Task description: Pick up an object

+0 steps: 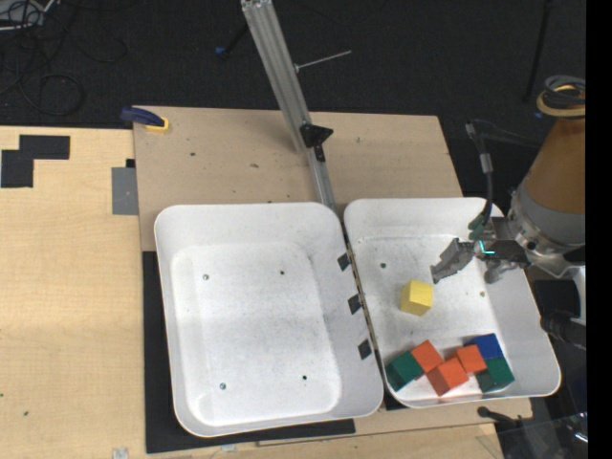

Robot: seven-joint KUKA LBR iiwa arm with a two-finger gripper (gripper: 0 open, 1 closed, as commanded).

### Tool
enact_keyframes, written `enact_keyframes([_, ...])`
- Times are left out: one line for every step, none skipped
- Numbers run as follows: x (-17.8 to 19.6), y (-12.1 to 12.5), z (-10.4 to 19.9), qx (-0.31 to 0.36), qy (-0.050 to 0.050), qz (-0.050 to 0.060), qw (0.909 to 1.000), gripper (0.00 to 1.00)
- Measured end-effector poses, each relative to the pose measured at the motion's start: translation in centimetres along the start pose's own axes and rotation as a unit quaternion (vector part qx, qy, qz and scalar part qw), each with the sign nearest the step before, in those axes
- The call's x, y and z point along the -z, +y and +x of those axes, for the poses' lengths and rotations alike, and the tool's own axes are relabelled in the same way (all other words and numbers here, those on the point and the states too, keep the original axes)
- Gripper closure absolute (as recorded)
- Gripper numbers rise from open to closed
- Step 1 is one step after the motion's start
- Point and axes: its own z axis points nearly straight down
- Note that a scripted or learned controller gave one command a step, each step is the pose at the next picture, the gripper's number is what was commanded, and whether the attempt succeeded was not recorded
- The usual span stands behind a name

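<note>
Counting one yellow cube (416, 297), two bins (191, 226).

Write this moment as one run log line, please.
gripper: open, above right bin, holds nothing | yellow cube: loose, just left of fingers | other blocks: clustered at near edge

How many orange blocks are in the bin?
2. One orange block sits beside a green one near the right bin's front edge, and another orange block lies next to it by the blue block. More may hide underneath.
</note>
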Motion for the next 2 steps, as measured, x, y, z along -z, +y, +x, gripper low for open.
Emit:
enact_keyframes([-4.4,-0.3,-0.2,0.001,0.000,0.002,1.0000,0.00])
enact_keyframes([-9.0,-0.3,-0.8,0.001,0.000,0.003,1.0000,0.00])
